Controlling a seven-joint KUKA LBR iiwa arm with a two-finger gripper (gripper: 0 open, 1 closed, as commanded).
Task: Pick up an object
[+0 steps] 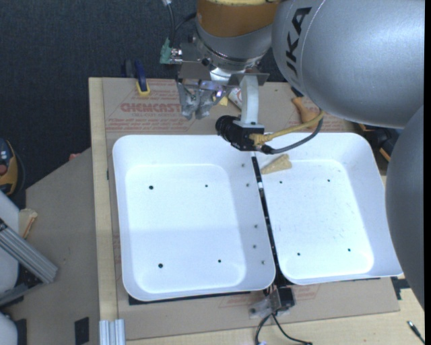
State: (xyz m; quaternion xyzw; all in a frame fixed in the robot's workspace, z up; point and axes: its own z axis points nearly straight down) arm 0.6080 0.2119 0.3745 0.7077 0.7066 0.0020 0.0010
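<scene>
A: Where is the arm (350,54)?

B: It comes in from the right and fills the top right corner, grey, with the orange band (232,13) at the top edge. The end effector (196,101) hangs beyond the far rim of the left bin (135,222), over the brown board (135,108) with red lettering.

A: Is it open? Holding anything?

B: I cannot tell how far open it is. Its metal parts are a blurred cluster from this angle, and I see nothing clearly between them.

A: And the object to pick up?

B: The one loose thing I can see in a bin is a small tan piece (275,164), wedge-like, lying in the far left corner of the right bin (377,202), just beside the divide between the two bins. It rests on the white floor, apart from the end effector.

A: What is the black thing near it?

B: A small black unit (234,131) on a white bracket (250,101), sitting above the far rims where the bins meet. A cable (296,138) runs from it toward the right.

A: Anything else on the desk?

B: A blue and yellow clamp (141,77) at the board's far left edge.
</scene>
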